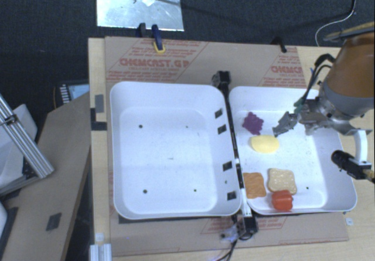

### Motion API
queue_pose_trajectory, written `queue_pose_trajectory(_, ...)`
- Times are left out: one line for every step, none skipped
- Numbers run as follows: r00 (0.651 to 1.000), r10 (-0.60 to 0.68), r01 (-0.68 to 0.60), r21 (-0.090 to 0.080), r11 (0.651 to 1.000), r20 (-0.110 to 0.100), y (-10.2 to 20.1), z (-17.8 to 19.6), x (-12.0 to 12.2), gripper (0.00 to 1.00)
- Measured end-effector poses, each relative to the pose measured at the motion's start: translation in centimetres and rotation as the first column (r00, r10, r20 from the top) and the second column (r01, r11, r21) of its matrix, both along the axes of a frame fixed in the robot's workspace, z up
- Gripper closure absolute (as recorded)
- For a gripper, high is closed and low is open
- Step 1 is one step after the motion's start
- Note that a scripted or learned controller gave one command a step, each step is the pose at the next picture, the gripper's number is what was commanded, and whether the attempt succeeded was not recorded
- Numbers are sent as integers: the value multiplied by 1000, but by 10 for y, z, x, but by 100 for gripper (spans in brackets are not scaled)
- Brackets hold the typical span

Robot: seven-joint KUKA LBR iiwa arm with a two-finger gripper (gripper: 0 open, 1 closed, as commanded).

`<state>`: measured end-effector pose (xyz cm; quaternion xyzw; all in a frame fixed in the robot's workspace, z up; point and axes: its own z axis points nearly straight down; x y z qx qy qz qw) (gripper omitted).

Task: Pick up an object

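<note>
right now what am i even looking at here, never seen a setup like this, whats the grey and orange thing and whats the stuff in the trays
It is one picture, taken by a fixed camera above a bench and looking down at a slant. The grey and orange thing on the right is a robot arm. At its end is a two-finger gripper, its tool for picking things up. On the bench sit two shallow white bins side by side. The right bin holds small toy-like items: a purple piece, a yellow piece, an orange slab, a tan toast-like slice and a red block. The gripper hovers just right of the purple and yellow pieces. Nothing is visible between its fingers, so it holds nothing.
</note>
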<state>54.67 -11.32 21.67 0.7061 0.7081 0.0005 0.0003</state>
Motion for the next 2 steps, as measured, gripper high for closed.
queue_pose_trajectory(1000,2,-2,0,1000,2,0,11,1,100)
queue_pose_trajectory(1000,7,-7,2,1000,4,72,101,-62,100)
